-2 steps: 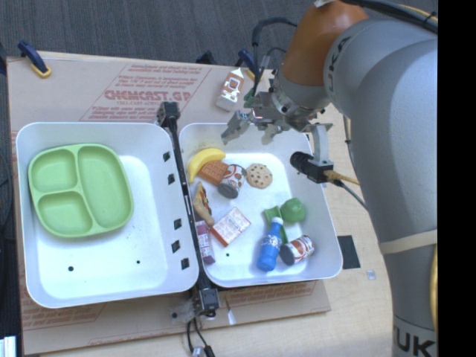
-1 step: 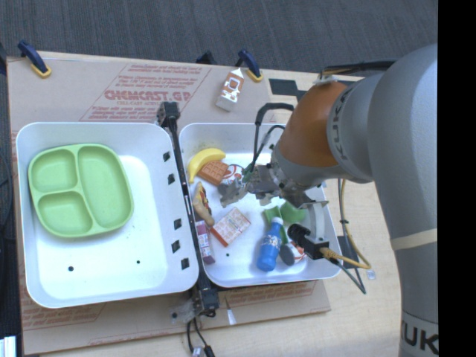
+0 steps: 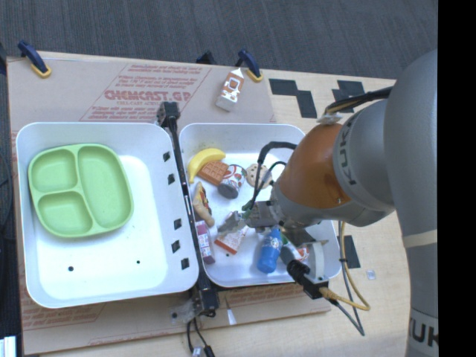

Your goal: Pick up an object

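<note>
Claw [image 3: 239, 220] sits low in the right bin [image 3: 223, 134], over the heap of small objects — whether it is released or clenched cannot be told. A red-and-white packet [image 3: 230, 242] lies just below it, a blue bottle [image 3: 268, 254] beside that. A banana [image 3: 202, 160] rests toward the bin's far corner. The left bin [image 3: 89, 281] holds a green divided tray [image 3: 79, 190].
</note>
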Motion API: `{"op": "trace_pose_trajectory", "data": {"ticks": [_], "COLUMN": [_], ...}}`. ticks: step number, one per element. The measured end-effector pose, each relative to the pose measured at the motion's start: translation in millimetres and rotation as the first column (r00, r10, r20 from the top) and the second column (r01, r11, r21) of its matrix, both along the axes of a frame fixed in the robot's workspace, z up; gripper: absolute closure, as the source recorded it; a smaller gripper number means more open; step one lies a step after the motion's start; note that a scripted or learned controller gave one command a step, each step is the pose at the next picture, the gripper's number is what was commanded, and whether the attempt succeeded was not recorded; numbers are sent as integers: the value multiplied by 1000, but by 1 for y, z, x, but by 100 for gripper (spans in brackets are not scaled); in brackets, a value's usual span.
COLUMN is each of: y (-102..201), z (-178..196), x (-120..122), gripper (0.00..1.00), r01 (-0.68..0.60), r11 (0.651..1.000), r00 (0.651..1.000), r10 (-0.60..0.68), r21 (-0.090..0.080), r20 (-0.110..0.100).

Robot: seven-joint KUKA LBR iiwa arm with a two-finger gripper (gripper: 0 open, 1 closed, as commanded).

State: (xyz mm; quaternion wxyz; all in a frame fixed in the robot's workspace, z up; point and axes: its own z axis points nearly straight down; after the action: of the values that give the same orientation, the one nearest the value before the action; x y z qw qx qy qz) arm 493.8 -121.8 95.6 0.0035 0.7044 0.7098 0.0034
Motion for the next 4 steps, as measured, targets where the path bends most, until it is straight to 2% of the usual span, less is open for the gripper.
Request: {"op": "trace_pose_trajectory", "data": {"ticks": [1,2,3,4], "y": [-1,56,56,25], "z": [11,107,107,-4], "x": [2,-17,-17,-17], "gripper": [100,100,0,0], "r01": [-6,1,1,0], "r11": [1000,1000,1000,1000], "r00": [1000,1000,1000,1000], "r10": [6,-1,-1,0], "r21": [-2,1,0,0], "r20": [2,-10,-10,-11]}}
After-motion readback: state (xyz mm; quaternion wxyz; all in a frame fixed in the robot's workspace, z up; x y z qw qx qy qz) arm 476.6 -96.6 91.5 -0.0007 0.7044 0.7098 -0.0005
